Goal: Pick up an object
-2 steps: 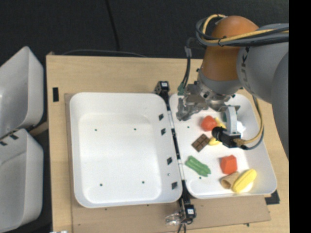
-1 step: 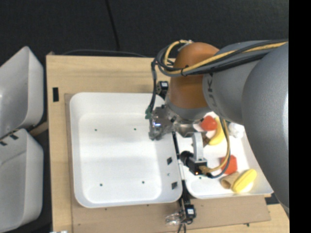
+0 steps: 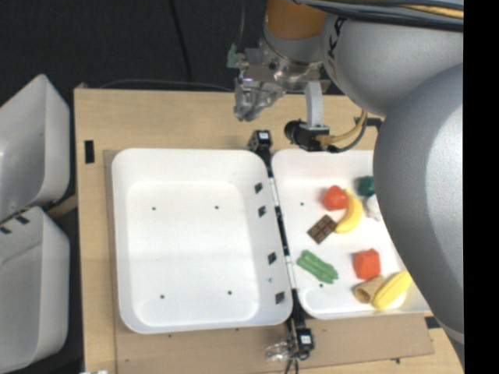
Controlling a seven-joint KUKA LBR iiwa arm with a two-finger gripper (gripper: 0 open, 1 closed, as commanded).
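- Camera view: claw (image 3: 248, 109) hangs above the desk (image 3: 156, 119), behind both bins; whether it is released or clenched cannot be told.
- Right bin (image 3: 312, 302) contains red object (image 3: 335, 198), banana (image 3: 350, 215), brown block (image 3: 321, 228), green piece (image 3: 316, 266).

Pincer (image 3: 248, 109) hangs above the desk (image 3: 168, 115), beyond the far rims of both bins. Left bin (image 3: 125, 232) white. Right bin (image 3: 300, 181) holds a red tomato (image 3: 335, 198), banana (image 3: 350, 216), brown block (image 3: 321, 228), green pod (image 3: 317, 266), orange block (image 3: 366, 263), and a yellow piece (image 3: 392, 289).
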